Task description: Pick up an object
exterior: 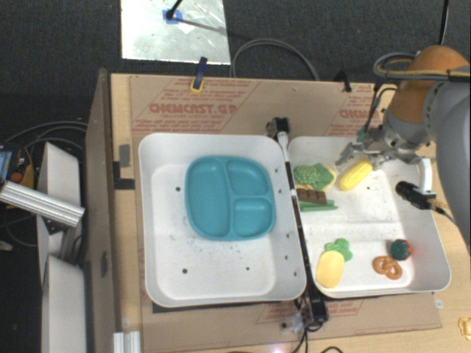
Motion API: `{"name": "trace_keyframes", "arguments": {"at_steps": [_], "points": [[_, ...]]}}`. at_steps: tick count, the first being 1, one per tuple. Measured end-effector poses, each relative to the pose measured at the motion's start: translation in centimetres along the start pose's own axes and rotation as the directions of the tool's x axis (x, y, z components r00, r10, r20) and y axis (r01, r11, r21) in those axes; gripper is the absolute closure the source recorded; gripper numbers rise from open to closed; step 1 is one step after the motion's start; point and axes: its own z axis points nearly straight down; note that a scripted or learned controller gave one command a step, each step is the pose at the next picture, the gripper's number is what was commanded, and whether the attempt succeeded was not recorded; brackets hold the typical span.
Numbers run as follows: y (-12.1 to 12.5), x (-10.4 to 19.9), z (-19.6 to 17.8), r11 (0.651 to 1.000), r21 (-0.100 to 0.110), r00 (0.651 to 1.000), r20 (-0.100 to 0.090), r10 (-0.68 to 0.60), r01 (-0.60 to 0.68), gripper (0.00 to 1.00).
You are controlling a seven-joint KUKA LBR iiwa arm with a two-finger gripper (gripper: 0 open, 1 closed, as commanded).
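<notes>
Two shallow white bins (pixel 221 289) sit on the tabletop. Over the right one, the pincer (pixel 362 155) hangs just above a yellow plastic corn cob (pixel 355 175), presumably lined up to grab it; I can't tell its opening.

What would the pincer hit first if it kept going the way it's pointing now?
Most likely the yellow corn cob. The pincer points down and leftward into the right bin, with the cob just below its tip. Depth is unclear from this slanted view, so it may already be touching it.
</notes>
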Motion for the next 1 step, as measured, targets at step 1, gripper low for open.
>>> {"name": "trace_keyframes", "arguments": {"at_steps": [1], "points": [[0.04, -0.02, -1.1, 1.0, -0.001, 1.0, 0.002, -0.003, 0.003, 1.0]]}}
